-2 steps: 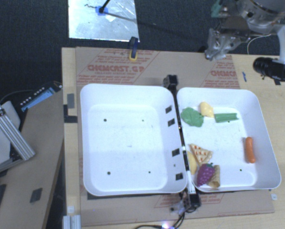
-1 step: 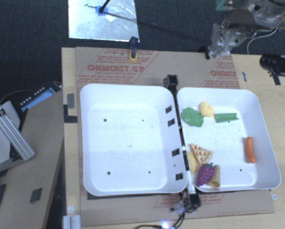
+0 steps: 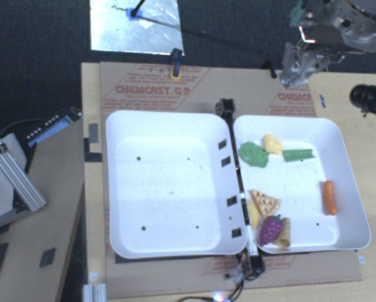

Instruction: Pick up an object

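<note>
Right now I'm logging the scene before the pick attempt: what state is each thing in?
Grey two-finger gripper: raised beyond the bins, nothing visibly held.
Orange carrot-like stick: lying in right white bin, apart from the rest.
Purple grape bunch: lying at the bin's near corner.
Green leafy piece: flat, touching yellow piece.
Left white bin: sitting level.

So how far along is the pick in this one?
Nothing looks done yet. The hand hangs above the bench behind the right bin, away from the items. The hot dog, green pieces, yellow piece and grapes all lie in that bin. Reaching down, gripping one and lifting it are left.
</note>
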You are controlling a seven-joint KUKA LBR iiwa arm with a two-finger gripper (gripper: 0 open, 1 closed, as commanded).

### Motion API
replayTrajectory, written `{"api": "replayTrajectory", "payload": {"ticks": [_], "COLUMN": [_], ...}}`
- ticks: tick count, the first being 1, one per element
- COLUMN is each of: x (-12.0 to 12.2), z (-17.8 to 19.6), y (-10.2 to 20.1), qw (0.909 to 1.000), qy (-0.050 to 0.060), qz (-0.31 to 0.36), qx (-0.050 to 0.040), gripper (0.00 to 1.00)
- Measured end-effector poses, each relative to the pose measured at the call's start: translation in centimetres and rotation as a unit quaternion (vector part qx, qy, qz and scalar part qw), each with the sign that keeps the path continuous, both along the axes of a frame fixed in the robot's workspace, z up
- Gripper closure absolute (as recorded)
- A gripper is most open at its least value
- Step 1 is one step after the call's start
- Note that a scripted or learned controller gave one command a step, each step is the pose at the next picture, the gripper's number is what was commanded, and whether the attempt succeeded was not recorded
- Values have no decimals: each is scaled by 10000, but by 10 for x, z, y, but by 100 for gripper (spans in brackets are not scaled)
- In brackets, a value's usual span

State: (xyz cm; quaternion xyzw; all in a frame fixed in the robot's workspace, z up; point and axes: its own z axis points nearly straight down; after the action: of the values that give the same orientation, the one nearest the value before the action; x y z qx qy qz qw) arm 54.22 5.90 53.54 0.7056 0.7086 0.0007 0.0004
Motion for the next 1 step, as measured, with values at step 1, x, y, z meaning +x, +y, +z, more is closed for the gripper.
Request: {"api": "replayTrajectory", "payload": {"ticks": [1], "x": [-29], "z": [0], "y": [-25], "qw": [10000], "qy": [0], "qz": [-22], "qx": [1], "gripper": [100]}}
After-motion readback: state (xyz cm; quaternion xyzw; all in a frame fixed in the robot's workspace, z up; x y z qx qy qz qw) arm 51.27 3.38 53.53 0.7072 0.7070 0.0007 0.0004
